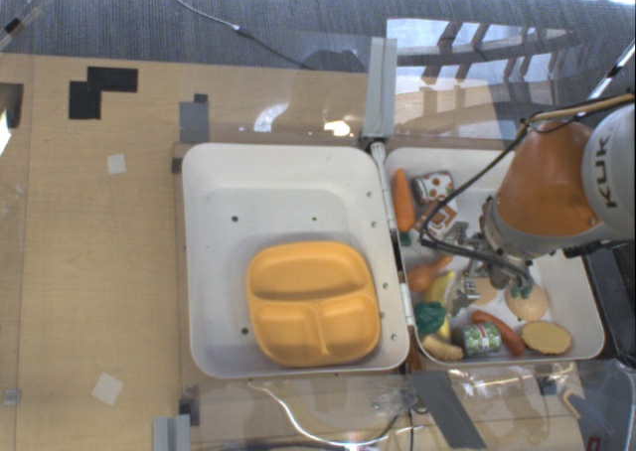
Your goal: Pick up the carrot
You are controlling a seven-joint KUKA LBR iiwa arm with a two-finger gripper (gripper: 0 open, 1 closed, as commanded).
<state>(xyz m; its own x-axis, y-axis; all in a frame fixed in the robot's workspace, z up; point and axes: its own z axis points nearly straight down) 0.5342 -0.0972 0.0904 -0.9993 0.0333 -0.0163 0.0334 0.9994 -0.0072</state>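
Observation:
The carrot [402, 199] is a long orange piece lying along the left wall of the right bin [592, 332], near its far end. My gripper [460, 253] hangs low over the middle of that bin, to the right of the carrot and nearer the camera, above a heap of toy food. A shorter orange piece [427, 273] lies just left of the gripper. The arm's orange band [547, 191] covers part of the bin's right half.
The left bin [219, 191] holds a yellow divided tray [313, 302]. Around the gripper lie a small printed can [433, 187], a green can [483, 341], a red sausage [500, 331], a round brown biscuit [547, 338] and a yellow banana [441, 288].

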